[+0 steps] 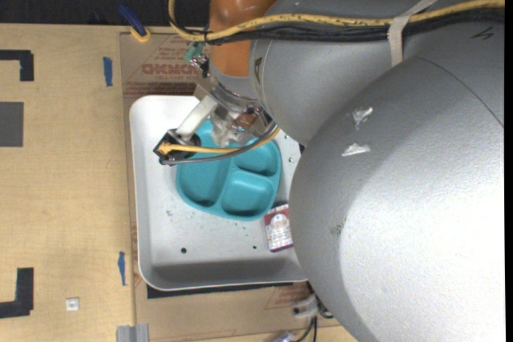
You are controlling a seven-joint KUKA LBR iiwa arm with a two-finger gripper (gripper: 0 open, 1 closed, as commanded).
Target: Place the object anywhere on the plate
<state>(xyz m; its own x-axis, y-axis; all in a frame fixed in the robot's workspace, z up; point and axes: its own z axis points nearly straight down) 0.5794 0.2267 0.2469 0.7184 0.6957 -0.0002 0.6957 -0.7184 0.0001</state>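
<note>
One packet (278, 230) lies just beside the plate (240, 184); bare bin (208, 252) floor below.

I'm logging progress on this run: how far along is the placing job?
Done: nothing yet; the small red-and-white object lies on the white bin floor beside the teal plate, not on it. In hand: the gripper is above the plate's upper compartments, apart from the object. Left: grasping the object and setting it on the plate.
</note>
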